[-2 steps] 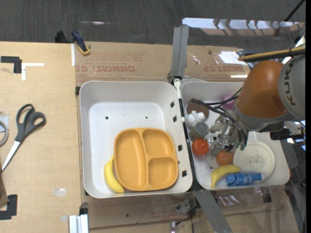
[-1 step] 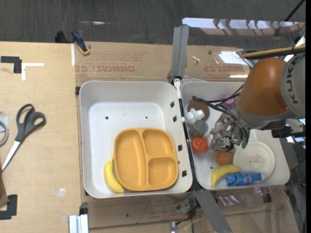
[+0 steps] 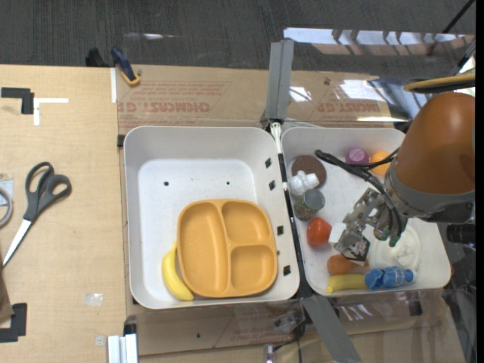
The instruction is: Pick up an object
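My gripper [image 3: 354, 242] hangs low in the right bin [image 3: 423, 278], its fingers pointing down over an orange object [image 3: 339, 264] near the front wall. Just left of it lies a red tomato-like ball [image 3: 318, 231]. A yellow banana-shaped piece [image 3: 345, 283] and a blue object [image 3: 389, 278] lie along the front wall. A white piece [image 3: 403, 249] lies to the gripper's right. Further back are a brown round thing [image 3: 308, 168], a white bottle [image 3: 304, 181], a grey item [image 3: 311, 200] and a purple item [image 3: 356, 156].
The left bin [image 3: 144, 203] holds a yellow divided plate [image 3: 227, 246] with a yellow banana [image 3: 173, 275] at its left edge. Scissors [image 3: 34, 199] lie on the bench at far left. The arm's orange band [image 3: 442, 146] overhangs the right bin's right side.
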You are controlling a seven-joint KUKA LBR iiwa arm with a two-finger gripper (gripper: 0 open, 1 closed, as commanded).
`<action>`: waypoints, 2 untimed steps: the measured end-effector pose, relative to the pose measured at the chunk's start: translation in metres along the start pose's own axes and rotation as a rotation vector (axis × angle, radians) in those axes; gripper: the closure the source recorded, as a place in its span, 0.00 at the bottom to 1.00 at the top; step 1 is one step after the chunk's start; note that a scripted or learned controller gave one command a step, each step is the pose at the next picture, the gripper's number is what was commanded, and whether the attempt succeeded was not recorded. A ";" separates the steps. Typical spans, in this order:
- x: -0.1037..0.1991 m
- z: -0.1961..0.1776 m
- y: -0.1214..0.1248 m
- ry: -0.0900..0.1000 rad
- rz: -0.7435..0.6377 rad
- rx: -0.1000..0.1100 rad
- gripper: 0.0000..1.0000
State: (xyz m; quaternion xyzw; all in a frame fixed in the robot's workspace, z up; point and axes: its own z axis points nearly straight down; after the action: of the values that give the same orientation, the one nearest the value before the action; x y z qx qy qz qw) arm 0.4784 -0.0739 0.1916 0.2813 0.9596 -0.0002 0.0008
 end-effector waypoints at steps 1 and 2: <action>-0.014 0.098 -0.019 -0.004 0.329 -0.003 1.00; -0.012 0.000 0.015 0.000 0.401 0.001 1.00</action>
State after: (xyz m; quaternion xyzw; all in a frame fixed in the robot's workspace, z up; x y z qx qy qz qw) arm 0.4968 -0.0681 0.1916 0.4669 0.8843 -0.0005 0.0008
